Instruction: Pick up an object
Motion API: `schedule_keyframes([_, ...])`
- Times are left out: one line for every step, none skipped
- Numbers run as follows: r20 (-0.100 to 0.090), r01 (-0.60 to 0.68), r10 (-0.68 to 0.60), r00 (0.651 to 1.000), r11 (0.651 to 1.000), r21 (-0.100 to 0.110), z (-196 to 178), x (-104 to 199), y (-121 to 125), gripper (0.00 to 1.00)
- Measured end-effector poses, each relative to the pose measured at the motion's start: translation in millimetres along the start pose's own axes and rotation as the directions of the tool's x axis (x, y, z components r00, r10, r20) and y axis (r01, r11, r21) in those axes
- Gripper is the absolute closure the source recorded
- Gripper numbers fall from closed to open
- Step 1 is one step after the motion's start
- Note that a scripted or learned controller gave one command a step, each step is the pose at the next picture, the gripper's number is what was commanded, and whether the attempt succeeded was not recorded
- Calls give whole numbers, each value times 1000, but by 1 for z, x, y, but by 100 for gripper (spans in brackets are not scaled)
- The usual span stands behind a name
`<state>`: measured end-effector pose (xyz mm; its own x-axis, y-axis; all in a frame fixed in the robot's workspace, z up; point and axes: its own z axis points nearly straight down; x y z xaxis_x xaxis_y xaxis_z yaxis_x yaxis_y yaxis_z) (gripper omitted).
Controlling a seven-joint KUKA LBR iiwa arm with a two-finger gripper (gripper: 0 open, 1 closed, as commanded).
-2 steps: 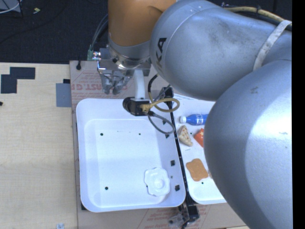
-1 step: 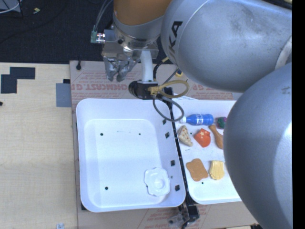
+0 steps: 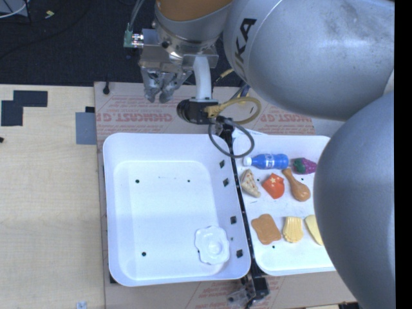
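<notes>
My gripper [image 3: 162,90] hangs high beyond the far rim of the left bin [image 3: 116,172], over the brown board. Its fingers look pressed together with nothing between them. A white, egg-like piece [image 3: 212,244] lies at the near right corner of the left bin. The right bin [image 3: 283,266] holds a blue bottle [image 3: 269,161], a purple piece [image 3: 306,166], a red piece [image 3: 273,185], a brown drumstick [image 3: 297,187], a pale wedge [image 3: 250,184], a toast slice [image 3: 266,228], a ridged yellow chip [image 3: 293,229] and a yellow piece [image 3: 315,229] partly hidden by the arm.
The big grey arm [image 3: 322,44] covers the top right and right side of the view and part of the right bin. A black cable [image 3: 225,137] loops over the divide between the bins. Pale bench lies to the left.
</notes>
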<state>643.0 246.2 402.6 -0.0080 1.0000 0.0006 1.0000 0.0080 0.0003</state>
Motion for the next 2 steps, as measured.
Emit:
schedule_keyframes([1,1,-1,1000,1000,4,4,-1,0,100])
schedule_keyframes([0,1,-1,1000,1000,0,-30,0,0,100])
